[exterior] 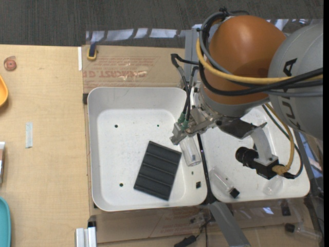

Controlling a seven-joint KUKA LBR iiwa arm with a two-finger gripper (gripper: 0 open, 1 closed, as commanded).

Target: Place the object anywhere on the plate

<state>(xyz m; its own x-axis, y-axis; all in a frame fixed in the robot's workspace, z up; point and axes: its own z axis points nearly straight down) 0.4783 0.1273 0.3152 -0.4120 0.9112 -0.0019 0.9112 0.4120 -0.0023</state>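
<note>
A black ribbed rectangular plate (158,170) lies flat and slightly turned in the left white bin (103,138), toward its front right. My gripper (187,137) hangs over the wall between the two bins, just up and right of the plate's top corner. A small pale translucent piece (192,153) shows directly under the gripper, by the plate's right edge. Whether it is held is unclear. A small green part (181,121) sits on the gripper body.
The right white bin (288,189) holds a clear small item (221,179), a tiny black piece (234,192) and another clear item (269,188). A tiny black bit (198,184) lies in the left bin's front right corner. The arm's large body covers the right bin's back.
</note>
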